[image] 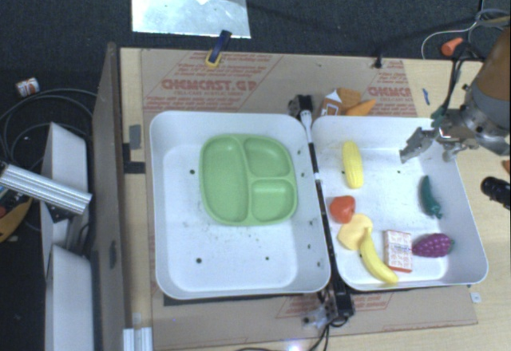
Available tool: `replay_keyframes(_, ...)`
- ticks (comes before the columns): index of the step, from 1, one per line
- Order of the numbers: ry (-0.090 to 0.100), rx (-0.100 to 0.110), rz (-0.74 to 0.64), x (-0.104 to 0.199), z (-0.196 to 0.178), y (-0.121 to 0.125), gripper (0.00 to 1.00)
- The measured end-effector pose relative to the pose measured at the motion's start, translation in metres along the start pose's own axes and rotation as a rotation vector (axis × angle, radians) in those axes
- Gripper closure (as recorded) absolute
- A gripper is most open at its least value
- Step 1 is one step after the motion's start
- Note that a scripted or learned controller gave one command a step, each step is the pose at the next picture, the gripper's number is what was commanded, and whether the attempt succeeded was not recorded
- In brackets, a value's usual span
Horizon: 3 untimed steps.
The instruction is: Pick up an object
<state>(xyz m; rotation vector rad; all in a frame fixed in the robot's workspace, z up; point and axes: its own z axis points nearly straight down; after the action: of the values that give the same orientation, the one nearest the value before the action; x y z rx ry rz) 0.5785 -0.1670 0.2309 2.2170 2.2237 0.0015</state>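
Two white bins are seen side by side on the bench. A green divided plate point(246, 180) is held in the left bin point(172, 262). In the right bin point(471, 262) several toy foods are laid: a corn cob point(352, 163) near the top left, a red tomato point(342, 207), a yellow banana point(374, 260), a pink wafer block point(398, 250), purple grapes point(432, 245) & a dark green cucumber point(430, 196) by the right wall. The gripper point(435, 143) is positioned over the bin's upper right w/ nothing between it; whether it's open can't be told.
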Motion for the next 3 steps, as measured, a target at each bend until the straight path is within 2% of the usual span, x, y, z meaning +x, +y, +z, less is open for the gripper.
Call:
replay_keyframes(1,0.007,-0.004,-0.005,0.047,0.142,0.040,0.00)
replay_keyframes(2,0.000,-0.006,-0.004,0.048,0.146,0.092,0.00)
replay_keyframes(3,-0.003,-0.007,0.002,0.019,0.081,0.092,0.00)
